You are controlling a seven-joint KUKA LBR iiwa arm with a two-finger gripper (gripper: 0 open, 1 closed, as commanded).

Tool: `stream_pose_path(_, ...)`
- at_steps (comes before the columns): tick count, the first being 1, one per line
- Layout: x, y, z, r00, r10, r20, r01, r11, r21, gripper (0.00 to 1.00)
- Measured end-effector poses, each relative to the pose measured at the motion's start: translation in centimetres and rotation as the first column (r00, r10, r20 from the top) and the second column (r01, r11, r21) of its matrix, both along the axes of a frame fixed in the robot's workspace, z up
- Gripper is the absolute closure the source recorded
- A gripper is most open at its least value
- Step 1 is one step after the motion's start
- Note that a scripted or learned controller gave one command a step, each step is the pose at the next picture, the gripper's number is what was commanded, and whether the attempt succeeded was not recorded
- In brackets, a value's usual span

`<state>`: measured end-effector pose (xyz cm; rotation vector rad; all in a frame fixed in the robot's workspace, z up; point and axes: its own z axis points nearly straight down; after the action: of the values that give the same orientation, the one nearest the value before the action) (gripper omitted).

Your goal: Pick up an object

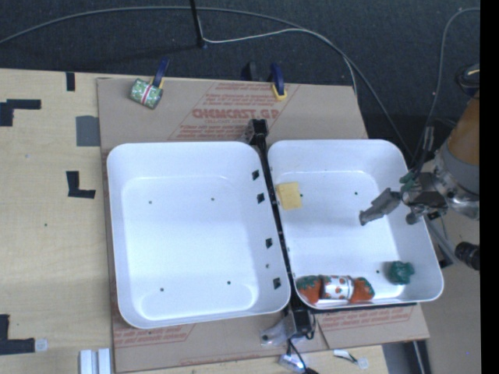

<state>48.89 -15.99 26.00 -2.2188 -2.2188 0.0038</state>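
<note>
along the near wall of the right bin lie the things that could be picked: an orange and white packet lying on its side against the near rim, and, just beside it toward the right corner, a small dark green lump. a pale yellow block sits apart from these, close to the divider between the two bins and well up the floor. none of the three touches the gripper.

the gripper hangs over the right side of that same bin, reaching in from the right edge, with one grey finger pointing left and slightly down across the white floor. whether its jaws are apart or together cannot be told from this slant, and nothing shows between them. it is nearer the green lump than the yellow block, with bare floor between it and each.

the left bin lies alongside, its white floor marked by a few small dark dots. both bins rest on a brown cardboard sheet with red lettering. on that sheet's far edge stand a blue clamp with a green patterned object just beside it, and a second clamp with a yellow tip. black cables run across the dark floor beyond.
</note>
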Motion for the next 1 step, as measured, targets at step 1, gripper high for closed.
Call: stream_pose_path(1,0.08,0.00,0.17,1.000,0.001,0.004,-0.001,1.000,-0.001,0.00)
